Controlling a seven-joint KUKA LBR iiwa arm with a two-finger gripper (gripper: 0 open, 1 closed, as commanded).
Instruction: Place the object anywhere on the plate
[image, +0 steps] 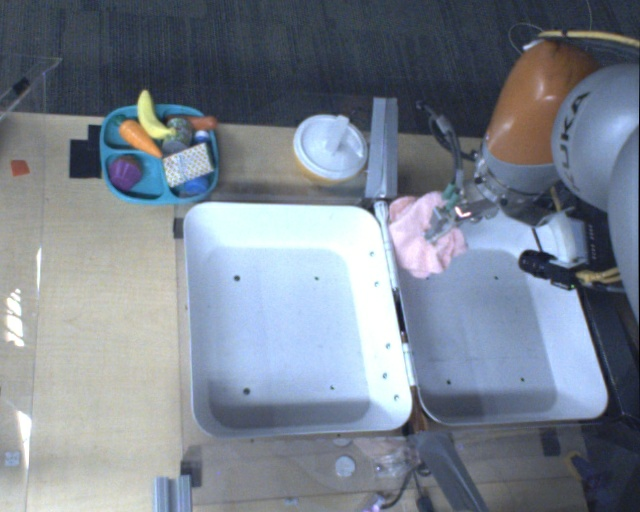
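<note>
From the camera view, the job looks unfinished: the pink cloth (422, 245) hangs at the right bin's (520, 390) eleven o'clock corner, draped over its rim. The claw (447, 215) is clamped on it, with the arm (560, 100) reaching in from two o'clock.

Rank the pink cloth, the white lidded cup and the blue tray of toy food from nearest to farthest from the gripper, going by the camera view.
1. Crumpled pink cloth, right at the gripper, in the right bin's far-left corner.
2. White lidded cup, on the bench behind the left bin.
3. Blue compartment tray of toy food, far left.
</note>
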